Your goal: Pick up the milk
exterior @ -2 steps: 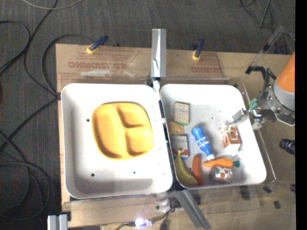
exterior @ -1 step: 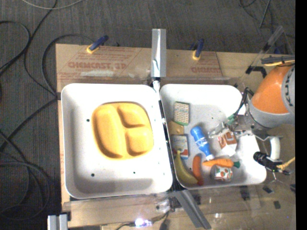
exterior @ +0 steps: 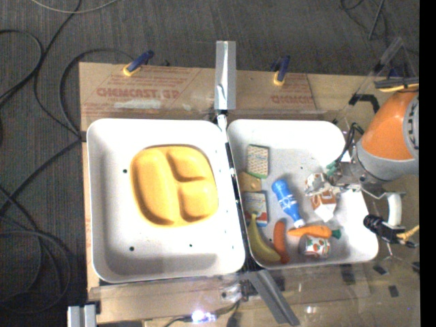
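The milk (exterior: 321,195), a small white carton with red-brown print, lies tilted in the right part of the right bin (exterior: 300,133). My gripper (exterior: 336,180) reaches in from the right and sits at the carton's upper right edge, touching or nearly touching it. The orange band of the arm (exterior: 388,138) hangs over the bin's right rim. The carton rests low in the bin, just above the carrot (exterior: 310,231).
Also in the right bin are a green-and-white box (exterior: 257,160), a second small box (exterior: 255,203), a blue bottle (exterior: 286,201), a banana (exterior: 262,240), a red sausage (exterior: 280,240) and a small can (exterior: 315,248). A yellow divided tray (exterior: 176,184) sits in the left bin (exterior: 109,251).
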You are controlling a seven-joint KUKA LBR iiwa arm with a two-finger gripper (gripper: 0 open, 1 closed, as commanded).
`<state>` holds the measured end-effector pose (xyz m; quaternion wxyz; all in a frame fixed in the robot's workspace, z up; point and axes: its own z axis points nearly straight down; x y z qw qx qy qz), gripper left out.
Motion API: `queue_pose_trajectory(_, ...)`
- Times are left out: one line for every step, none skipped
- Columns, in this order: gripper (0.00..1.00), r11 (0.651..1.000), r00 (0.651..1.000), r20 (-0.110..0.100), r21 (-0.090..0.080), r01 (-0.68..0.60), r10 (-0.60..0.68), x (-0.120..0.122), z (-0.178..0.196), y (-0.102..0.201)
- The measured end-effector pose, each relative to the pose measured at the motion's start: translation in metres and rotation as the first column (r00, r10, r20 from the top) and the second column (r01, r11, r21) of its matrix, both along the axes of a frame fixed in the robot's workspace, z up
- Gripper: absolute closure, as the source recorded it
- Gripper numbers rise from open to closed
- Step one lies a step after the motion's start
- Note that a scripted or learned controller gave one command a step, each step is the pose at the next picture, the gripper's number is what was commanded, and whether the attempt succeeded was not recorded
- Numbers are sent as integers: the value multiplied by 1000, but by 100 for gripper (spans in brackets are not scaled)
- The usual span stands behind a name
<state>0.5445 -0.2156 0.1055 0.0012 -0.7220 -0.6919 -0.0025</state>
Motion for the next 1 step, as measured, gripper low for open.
queue_pose_trajectory(100, 997, 997, -5, -7, 77, -77, -16, 101, 4)
